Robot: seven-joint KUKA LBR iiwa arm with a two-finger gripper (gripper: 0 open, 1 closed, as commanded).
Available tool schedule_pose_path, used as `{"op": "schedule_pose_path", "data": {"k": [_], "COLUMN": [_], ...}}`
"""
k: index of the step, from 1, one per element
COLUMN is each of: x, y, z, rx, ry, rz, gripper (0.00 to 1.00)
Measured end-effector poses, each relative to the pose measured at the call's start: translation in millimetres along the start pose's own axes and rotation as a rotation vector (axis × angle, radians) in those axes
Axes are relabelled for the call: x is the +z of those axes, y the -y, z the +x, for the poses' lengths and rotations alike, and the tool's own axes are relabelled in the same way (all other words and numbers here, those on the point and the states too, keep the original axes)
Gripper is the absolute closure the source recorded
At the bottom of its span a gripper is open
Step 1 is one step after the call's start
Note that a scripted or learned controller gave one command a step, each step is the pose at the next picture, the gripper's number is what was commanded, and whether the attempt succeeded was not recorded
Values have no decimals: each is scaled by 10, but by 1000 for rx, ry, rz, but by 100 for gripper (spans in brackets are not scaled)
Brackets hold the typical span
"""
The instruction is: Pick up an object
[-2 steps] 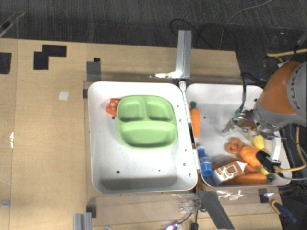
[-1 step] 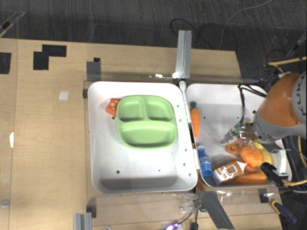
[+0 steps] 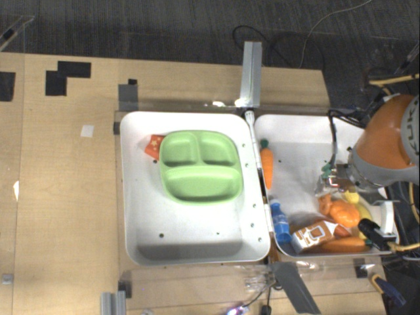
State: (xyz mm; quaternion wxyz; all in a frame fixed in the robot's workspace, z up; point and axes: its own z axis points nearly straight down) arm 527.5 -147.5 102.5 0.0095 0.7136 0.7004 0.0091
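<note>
My gripper hangs low over the right side of the right bin, under the grey wrist with the orange band. Just below it lies a cluster of toys: an orange rounded piece, a yellow piece and a long orange carrot-like piece. A small brown and white box lies beside a blue bottle at the bin's front left. A toy carrot rests along the left wall. Nothing can be seen between the gripper's tips.
The left bin holds a green divided plate with a small red and orange item poking out at its left. A metal post stands behind the wall between the bins.
</note>
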Motion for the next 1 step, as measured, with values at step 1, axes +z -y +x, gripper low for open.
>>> {"op": "schedule_pose_path", "data": {"k": [1], "x": [-943], "y": [-123], "z": [546], "rx": [115], "ry": [1], "rz": [23], "gripper": [100]}}
